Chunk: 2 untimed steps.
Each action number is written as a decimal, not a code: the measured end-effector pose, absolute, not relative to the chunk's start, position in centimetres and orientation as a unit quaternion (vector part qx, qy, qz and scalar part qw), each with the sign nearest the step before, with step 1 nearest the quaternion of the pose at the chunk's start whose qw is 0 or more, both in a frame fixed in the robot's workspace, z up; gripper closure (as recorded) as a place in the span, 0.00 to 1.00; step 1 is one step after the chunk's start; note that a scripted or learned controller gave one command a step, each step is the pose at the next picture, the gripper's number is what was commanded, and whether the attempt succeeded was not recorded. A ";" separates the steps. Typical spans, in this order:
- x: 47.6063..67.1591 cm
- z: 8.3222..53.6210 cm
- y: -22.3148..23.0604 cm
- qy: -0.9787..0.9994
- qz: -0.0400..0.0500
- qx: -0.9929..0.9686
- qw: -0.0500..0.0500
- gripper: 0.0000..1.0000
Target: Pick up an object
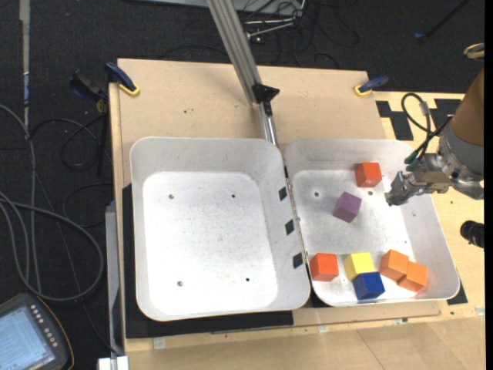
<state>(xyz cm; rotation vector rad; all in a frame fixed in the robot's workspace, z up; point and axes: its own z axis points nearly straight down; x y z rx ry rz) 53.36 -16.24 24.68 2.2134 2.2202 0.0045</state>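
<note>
The right bin [431,230] holds several blocks. An orange cube [368,174] lies near its far side and a purple cube [347,206] near its middle. Along the front sit an orange cube [324,266], a yellow cube [358,264], a blue cube [369,284] and two orange blocks [404,269]. My gripper [395,195] hangs over the right part of this bin, just right of the far orange cube, pointing down and left. Nothing shows between its fingertips.
The left bin [206,226] sits beside the right one on the wooden bench [200,99]. A slanted metal pole [235,41] reaches the bins' far joint. Blue-and-yellow clamps [122,79] grip the bench's far corners. Cables lie on the floor at left.
</note>
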 end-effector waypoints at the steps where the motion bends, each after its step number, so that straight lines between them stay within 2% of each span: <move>1: 53.5 27.5 -16.2 0.708 0.001 0.706 0.002 1.00; 2: 53.9 27.8 -10.9 0.710 0.001 0.704 0.000 1.00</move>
